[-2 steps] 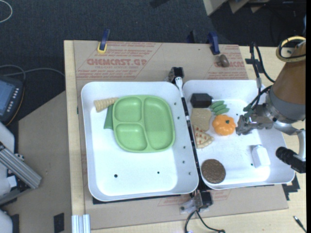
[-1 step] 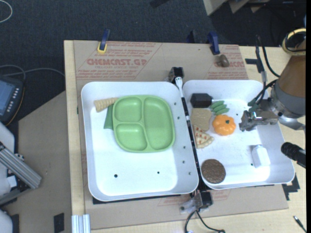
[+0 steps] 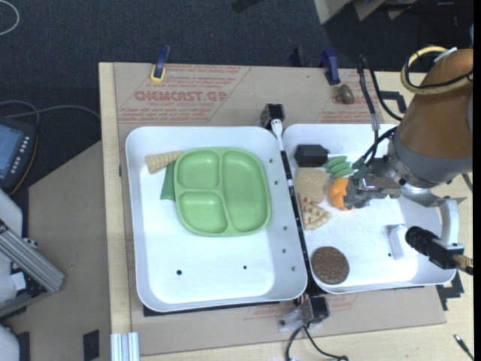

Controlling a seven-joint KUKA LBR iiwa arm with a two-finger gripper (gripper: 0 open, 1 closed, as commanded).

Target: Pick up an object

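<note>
Approach step, by my read: gripper (image 3: 359, 189) low in right bin (image 3: 376, 265), right of centre frame, just beside the orange (image 3: 338, 192). Whether it is apart or together: cannot tell. Next calls for a confirmed hold, then lift. Cardboard-topped bench (image 3: 188, 89), dark carpet (image 3: 90, 21).

The arm (image 3: 440, 119) is cut off by the frame's 3 o'clock edge. The gripper (image 3: 359, 188) overlaps the orange object (image 3: 338, 192), hiding that object's 3 o'clock side; contact cannot be determined. The green plate (image 3: 222, 189) covers part of the green cloth (image 3: 167, 180).
</note>
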